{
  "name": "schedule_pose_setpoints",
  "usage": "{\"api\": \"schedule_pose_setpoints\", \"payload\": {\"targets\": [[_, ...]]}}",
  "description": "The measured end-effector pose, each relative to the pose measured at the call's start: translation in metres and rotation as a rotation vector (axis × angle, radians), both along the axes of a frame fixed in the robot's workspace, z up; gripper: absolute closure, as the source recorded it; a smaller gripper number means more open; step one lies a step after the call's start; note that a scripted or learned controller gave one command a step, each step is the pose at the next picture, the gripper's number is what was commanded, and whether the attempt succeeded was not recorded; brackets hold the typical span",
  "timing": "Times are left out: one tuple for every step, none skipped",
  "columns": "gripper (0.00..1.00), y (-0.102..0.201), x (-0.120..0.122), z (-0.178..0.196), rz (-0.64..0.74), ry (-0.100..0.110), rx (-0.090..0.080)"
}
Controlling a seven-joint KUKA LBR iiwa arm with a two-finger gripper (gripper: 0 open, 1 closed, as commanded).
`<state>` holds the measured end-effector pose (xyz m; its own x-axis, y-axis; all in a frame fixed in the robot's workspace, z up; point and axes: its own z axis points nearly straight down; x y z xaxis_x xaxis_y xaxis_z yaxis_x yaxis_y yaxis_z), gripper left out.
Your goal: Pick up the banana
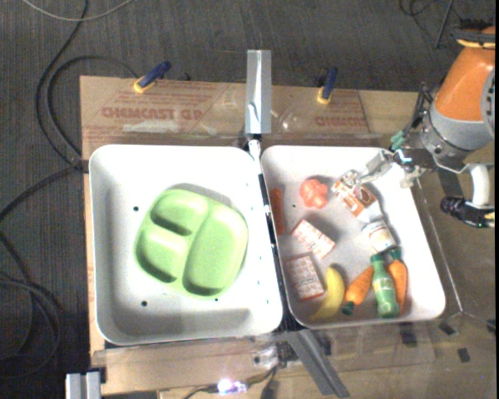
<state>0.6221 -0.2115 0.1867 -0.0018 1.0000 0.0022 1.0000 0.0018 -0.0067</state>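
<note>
Two carrots (pixel 359 287) and a packet (pixel 304 276) crowd the banana (pixel 330 293); gripper (pixel 397 161) state unclear

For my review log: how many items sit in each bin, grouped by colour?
Green: 2, the divided plate in the left bin, the bottle in the right bin
Yellow: 1, the banana
Orange or red: 4
White or mixed packaging: 4
Total: 11

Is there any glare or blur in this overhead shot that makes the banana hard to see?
In the camera view the banana is evenly lit and readable, though soft; glare falls on the clear sheet behind the bins, and the gripper at the right bin's rim looks blurred.
</note>
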Motion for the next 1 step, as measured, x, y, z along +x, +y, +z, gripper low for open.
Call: {"api": "schedule_pose_setpoints", "payload": {"targets": [[0.00,-0.0118,0.0109,-0.0297,-0.291,0.002,-0.004]]}}
